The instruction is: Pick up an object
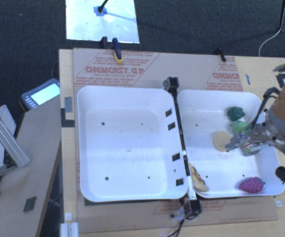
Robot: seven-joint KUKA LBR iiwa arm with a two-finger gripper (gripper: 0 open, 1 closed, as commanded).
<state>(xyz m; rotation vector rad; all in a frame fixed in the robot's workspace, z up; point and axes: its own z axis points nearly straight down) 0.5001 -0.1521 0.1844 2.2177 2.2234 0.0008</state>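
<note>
My gripper hangs low in the right bin, reaching in from the right edge. Its tip sits beside a flat tan disc and just below a pale green object; whether it touches either is unclear. A dark green object lies a little farther back. A purple grape-like cluster rests at the bin's front right corner. A yellow-brown banana-like piece lies at the front left, against the divider.
The left bin stands beside the right one, joined by a strip of black clips. Both sit on a cardboard sheet. A grey device lies off the bench to the left.
</note>
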